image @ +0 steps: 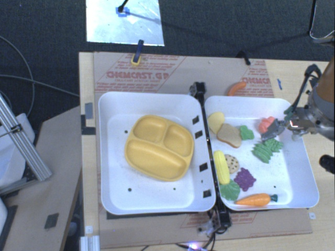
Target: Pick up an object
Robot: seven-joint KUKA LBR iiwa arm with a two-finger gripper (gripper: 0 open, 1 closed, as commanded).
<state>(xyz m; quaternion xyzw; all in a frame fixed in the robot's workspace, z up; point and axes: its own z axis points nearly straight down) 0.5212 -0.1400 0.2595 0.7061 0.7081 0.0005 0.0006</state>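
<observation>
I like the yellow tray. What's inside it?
The yellow tray sits in the left bin. Its three compartments show only bare yellow, no food. The bin floor under it is covered, so that part can't be seen.

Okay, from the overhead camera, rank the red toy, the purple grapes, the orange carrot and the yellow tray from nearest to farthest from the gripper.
From the gripper:
1. Red toy, right beside it, in the right bin's far part.
2. Purple grapes, lower in the right bin.
3. Orange carrot, by the right bin's near edge.
4. Yellow tray, in the left bin.
</observation>
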